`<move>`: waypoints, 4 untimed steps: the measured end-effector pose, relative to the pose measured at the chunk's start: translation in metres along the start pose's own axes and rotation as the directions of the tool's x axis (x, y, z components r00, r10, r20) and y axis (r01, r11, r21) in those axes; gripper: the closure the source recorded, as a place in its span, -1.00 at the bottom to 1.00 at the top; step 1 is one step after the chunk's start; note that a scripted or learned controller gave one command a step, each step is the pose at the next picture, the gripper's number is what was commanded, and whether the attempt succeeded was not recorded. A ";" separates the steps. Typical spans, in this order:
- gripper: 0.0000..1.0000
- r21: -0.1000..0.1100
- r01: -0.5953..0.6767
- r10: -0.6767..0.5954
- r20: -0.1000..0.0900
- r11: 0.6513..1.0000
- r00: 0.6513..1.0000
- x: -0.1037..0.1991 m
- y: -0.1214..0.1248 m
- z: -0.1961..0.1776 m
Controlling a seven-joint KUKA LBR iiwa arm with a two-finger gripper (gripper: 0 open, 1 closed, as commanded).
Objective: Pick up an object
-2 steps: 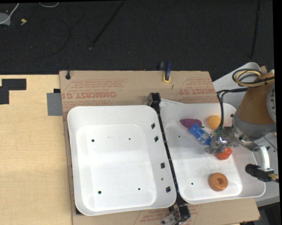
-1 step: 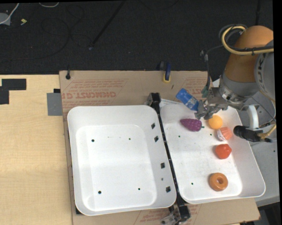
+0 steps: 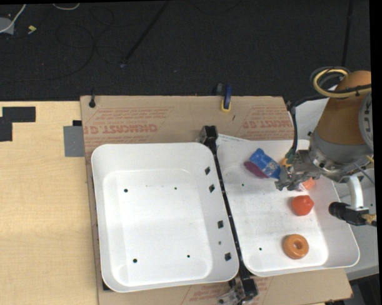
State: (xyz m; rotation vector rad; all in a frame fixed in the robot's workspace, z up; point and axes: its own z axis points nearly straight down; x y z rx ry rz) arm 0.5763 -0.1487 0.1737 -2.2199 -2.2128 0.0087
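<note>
Over the right bin [image 3: 344, 253] the gripper [image 3: 291, 179] hung low near the far side, reached in from the right by the grey arm [image 3: 340, 128]. Whether it was released or clenched could not be told, nor whether it gripped anything. A blue object [image 3: 264, 160] lay just left of it, with a purple object [image 3: 255, 169] touching the blue one's near-left edge. A red ball-like object [image 3: 302, 205] sat just in front of the gripper, and an orange ring [image 3: 296, 246] lay farther toward the near edge. Beside it on the bench [image 3: 37, 216] stood the left bin [image 3: 104, 164].
</note>
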 end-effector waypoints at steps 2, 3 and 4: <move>1.00 0.007 -0.009 0.009 -0.001 1.000 1.000 -0.008 -0.082 -0.003; 1.00 -0.019 0.005 -0.005 0.004 1.000 1.000 -0.007 -0.052 -0.132; 1.00 0.000 0.002 -0.002 -0.002 1.000 1.000 -0.010 -0.103 -0.037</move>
